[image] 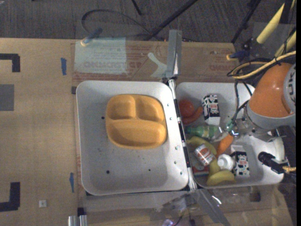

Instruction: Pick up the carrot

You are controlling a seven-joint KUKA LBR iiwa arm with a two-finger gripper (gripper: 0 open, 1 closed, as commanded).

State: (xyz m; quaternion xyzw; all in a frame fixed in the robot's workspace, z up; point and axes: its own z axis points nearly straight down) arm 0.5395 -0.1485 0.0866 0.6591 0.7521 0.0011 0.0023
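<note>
Right next to the small orange carrot [225,143] is the robot's hand [236,133], reaching down w/ its grey arm; can't tell if it's open or closed. Carrot lies in the right white bin [244,89], touching a green plastic bottle [204,131]. Below the carrot: a yellow banana [221,177]. Far left of it, an orange food tray [136,120].

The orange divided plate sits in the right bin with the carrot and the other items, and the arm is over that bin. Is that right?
Not quite. The camera view shows the orange divided plate alone in the left bin. The carrot and the other items lie in the right bin, and the arm is over that bin.
</note>
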